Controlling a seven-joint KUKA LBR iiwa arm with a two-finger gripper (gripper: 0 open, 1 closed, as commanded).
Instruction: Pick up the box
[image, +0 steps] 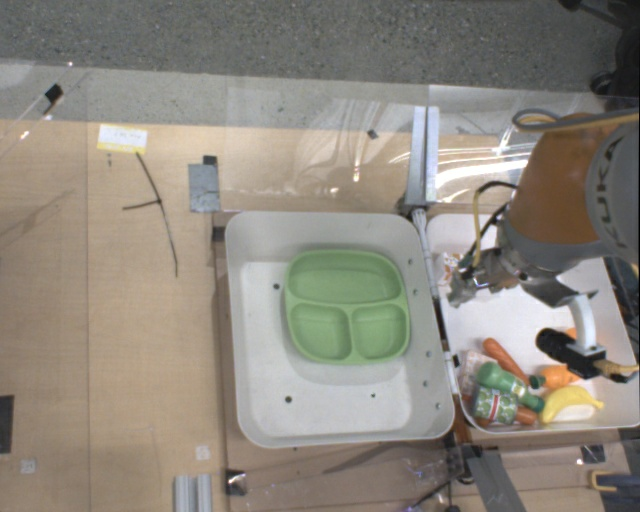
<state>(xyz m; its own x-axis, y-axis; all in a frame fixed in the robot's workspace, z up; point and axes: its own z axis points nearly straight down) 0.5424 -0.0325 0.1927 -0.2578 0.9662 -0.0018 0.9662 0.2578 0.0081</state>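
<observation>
My gripper (464, 286) hangs low over the left side of the right bin (520, 318), close to the wall between the two bins. The grey arm with its orange band (565, 190) covers the bin's back part. A small pale, printed object (449, 266), possibly the box, peeks out beside the gripper at the bin's left edge. It is too hidden to tell whether the gripper touches it.
The left bin (250, 330) holds a green divided plate (348, 305). At the front of the right bin lie an orange carrot (503, 357), a green bottle (497, 392), a yellow banana (570, 404) and a small orange piece (556, 377).
</observation>
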